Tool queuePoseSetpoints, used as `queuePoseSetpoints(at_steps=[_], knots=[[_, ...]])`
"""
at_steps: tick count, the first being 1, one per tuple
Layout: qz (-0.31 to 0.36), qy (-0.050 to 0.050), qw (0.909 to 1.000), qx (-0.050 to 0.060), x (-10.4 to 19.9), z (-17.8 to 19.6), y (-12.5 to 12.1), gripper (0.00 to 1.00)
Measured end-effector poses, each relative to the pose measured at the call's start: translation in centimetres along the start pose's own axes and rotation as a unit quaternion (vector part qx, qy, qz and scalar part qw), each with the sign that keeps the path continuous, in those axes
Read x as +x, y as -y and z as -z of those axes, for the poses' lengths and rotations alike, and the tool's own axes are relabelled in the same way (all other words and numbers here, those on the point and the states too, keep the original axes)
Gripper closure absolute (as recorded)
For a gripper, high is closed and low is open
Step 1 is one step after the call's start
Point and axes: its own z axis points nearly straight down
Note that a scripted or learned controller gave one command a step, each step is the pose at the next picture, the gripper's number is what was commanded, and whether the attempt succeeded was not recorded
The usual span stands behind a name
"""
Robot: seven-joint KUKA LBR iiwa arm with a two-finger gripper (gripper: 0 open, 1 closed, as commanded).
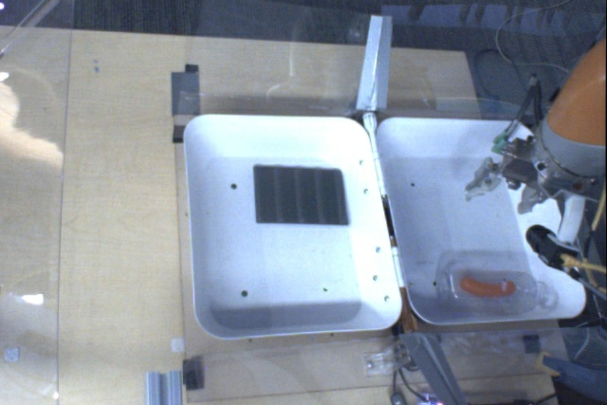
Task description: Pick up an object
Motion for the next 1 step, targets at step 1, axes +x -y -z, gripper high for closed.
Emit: queuePoseSetpoints(at_steps=[1], knots=[[0.048,0.0,0.9988,0.002,-5.08,-8.86,3.23,0.0]])
